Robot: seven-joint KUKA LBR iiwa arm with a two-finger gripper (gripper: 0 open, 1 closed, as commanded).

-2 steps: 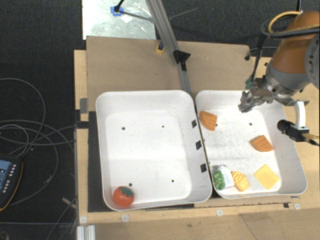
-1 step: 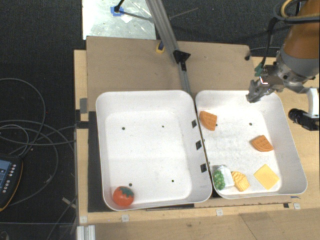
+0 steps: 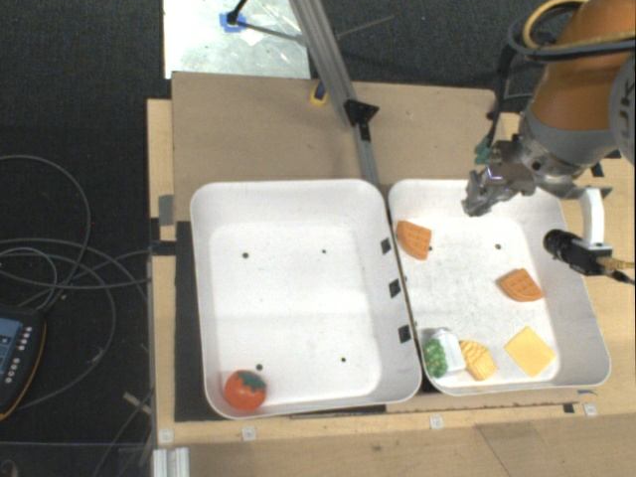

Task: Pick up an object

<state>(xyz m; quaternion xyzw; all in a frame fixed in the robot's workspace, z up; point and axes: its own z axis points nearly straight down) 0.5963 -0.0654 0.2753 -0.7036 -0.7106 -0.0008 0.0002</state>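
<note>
My gripper (image 3: 480, 200) hangs over the far edge of the right bin (image 3: 571, 296), above and right of an orange wedge (image 3: 414, 238). Nothing shows between its fingers. A second orange piece (image 3: 520, 285) lies mid-right in that bin. Along the near edge sit a green-and-white item (image 3: 438, 352), a yellow ridged piece (image 3: 478, 359) and a yellow square block (image 3: 530, 351). A red tomato (image 3: 244, 390) rests in the near left corner of the left bin (image 3: 288, 202).
A grey pole (image 3: 333, 63) slants down from the top to the gap between the bins. Black clips (image 3: 394, 287) line the shared bin wall. Cables and a handheld device (image 3: 15, 351) lie on the dark floor at left.
</note>
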